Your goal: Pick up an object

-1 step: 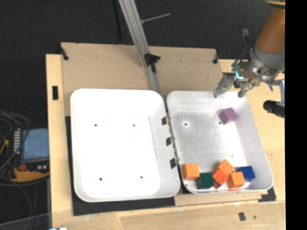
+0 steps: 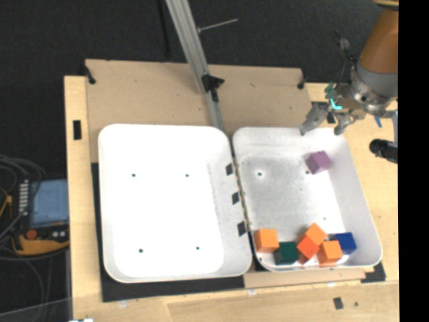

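The gripper (image 2: 324, 124) hangs spread open and empty over the right bin's (image 2: 281, 146) far edge. A purple block (image 2: 318, 161) lies just beside it, with bare floor around. Other blocks (image 2: 308, 244) crowd the near edge.

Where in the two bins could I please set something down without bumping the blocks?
The left bin offers bare floor wall to wall. In the right bin, the middle is free between the purple block and the near-edge cluster: orange blocks, green block, blue block. That near edge is crowded.
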